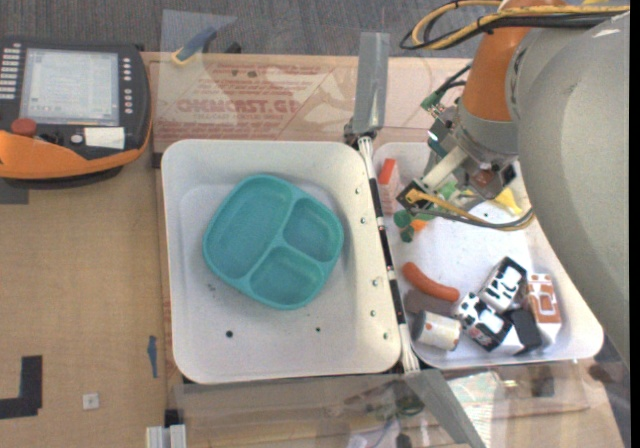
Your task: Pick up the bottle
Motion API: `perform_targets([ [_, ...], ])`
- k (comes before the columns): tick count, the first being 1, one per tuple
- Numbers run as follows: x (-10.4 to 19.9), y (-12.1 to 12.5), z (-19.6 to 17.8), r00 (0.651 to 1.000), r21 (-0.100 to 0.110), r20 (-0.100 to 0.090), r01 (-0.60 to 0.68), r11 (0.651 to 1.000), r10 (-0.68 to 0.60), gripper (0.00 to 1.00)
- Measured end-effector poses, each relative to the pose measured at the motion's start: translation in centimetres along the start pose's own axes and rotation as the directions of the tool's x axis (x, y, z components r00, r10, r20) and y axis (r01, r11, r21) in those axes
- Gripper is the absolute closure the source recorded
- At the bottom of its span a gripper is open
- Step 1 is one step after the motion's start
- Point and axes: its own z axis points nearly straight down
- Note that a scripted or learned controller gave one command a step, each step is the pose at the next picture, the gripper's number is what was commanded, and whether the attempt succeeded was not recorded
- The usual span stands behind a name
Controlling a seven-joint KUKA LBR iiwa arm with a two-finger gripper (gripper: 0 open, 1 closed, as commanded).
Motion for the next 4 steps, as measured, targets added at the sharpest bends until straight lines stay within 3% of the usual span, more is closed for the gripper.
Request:
perform_targets([
  [1, 4.0, -4.5, -6.4, 0.967, -0.001, -0.001, -0.256, 0.967, 0.256, 1.0],
  [2, -1.1, 1.2, -10.3, 0.985, -0.001, 0.0, -0.172, 0.985, 0.172, 1.0],
  [3, -7.8, -0.6, -6.4, 1.0, 0.003, 0.002, -0.017, 1.0, 0.017, 1.0],
  [4, -12.8, -0.9, 5.7, 0.982, -0.008, -0.011, 0.19, 0.982, -0.19, 1.0],
])
